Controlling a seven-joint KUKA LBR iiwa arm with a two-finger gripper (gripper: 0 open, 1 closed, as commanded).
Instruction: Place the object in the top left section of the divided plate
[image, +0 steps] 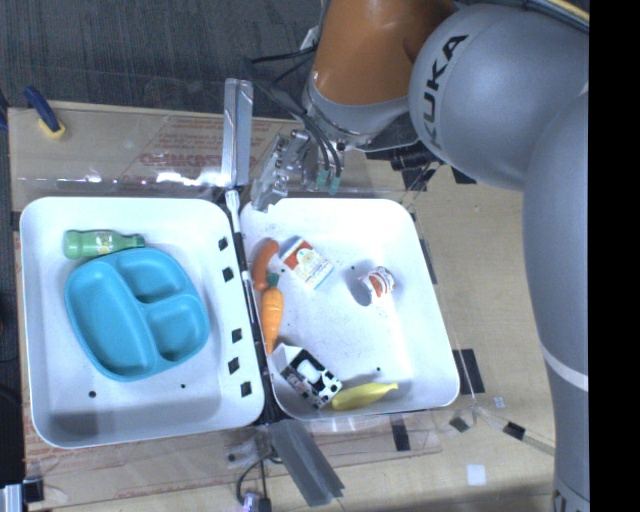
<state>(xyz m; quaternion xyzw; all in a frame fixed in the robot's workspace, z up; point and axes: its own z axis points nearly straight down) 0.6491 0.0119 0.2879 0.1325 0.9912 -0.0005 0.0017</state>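
The pincer (300, 172) hangs over the far rim of the right bin (425, 290), near the divider between the bins; whether its fingers are apart or together I cannot tell, as they blur against the rim. The object is unnamed; the carrot (271, 310) lies nearest, toward the camera from the pincer, along the bin's left wall, its long axis running near to far. The divided plate (135, 310) sits in the left bin (60, 400), left of the carrot, a green bottle (100, 242) touching its far edge.
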